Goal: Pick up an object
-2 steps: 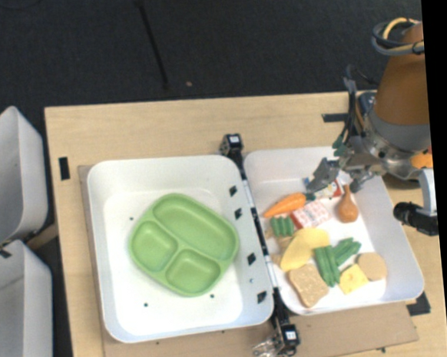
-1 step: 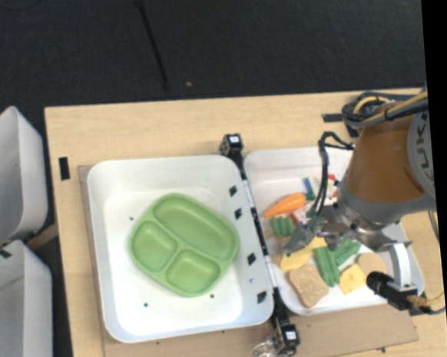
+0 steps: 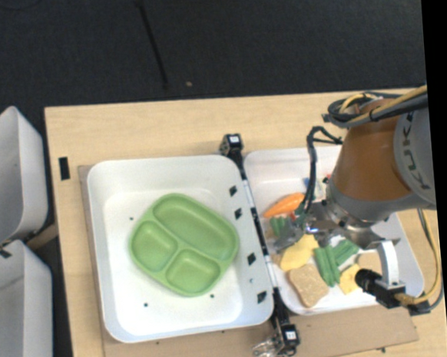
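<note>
We see the gripper (image 3: 320,234) low among the toy foods (image 3: 323,270) in the right bin (image 3: 284,161); we cannot tell its state, so nothing looks picked yet.

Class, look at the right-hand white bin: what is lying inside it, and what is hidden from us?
The right bin holds an orange piece, a yellow piece, a green piece and a tan slice. The arm covers the rest.
</note>
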Motion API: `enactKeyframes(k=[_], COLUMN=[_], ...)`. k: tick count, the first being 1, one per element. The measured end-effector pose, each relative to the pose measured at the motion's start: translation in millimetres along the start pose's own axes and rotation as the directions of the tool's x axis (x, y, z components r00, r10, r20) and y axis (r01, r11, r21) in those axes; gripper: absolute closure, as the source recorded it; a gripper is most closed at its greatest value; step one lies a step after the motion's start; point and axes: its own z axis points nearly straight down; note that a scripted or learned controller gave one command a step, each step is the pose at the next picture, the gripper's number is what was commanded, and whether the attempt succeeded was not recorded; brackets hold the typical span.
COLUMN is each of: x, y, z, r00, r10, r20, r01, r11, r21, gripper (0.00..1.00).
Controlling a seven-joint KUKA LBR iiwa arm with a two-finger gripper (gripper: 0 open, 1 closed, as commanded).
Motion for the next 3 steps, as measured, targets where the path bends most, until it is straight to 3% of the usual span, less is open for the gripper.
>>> enactKeyframes(k=[1, 2, 3], x=[12.3, -21.2, -6.4], y=[0.1, -0.1, -1.1], z=[-0.1, -29.8, 1.6], r00=[1.0, 1.0, 1.0], r10=[0.0, 0.006, 0.002], r20=[0.0, 0.003, 0.001], r01=[0.0, -0.006, -0.002], r11=[1.0, 1.0, 1.0], r21=[-0.001, -0.004, 0.003], gripper=[0.0, 0.0, 0.0])
